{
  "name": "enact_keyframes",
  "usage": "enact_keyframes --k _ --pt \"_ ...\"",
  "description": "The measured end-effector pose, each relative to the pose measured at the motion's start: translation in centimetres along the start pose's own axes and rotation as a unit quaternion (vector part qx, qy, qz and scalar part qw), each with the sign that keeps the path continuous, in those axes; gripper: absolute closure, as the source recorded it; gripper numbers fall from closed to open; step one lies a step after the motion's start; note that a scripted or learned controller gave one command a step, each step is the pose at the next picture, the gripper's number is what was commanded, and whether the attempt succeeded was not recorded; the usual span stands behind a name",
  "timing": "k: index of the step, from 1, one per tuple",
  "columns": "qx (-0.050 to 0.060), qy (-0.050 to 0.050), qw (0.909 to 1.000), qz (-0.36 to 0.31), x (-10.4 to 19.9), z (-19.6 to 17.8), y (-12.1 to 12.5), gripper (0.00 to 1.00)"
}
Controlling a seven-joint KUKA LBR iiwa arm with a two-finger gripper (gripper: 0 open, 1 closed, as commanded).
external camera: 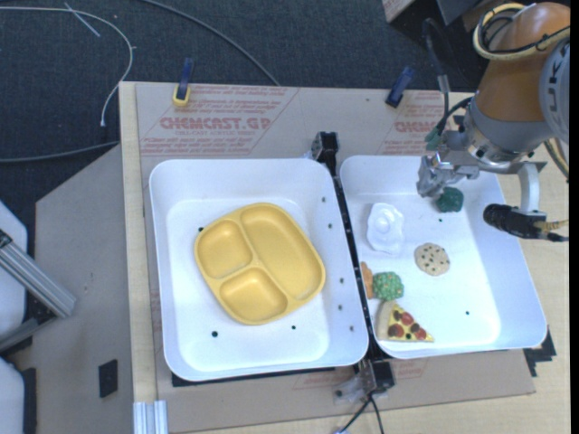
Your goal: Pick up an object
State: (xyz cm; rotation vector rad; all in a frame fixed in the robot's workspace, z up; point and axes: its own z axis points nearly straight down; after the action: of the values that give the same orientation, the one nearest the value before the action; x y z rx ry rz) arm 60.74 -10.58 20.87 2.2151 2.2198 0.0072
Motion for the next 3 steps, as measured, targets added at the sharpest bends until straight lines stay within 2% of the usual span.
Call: enact_keyframes --k 1,2,3 --pt "0.0 0.0 1.0 0.0 0.0 -4.3 0.2 1.0" --pt "0.004 0.002 1.0 -0.002 5.7 -4.8 -0.8 1.0" --pt "0.006 0.002 1.0 -0.002 10.8 -2.8 -1.9 1.0"
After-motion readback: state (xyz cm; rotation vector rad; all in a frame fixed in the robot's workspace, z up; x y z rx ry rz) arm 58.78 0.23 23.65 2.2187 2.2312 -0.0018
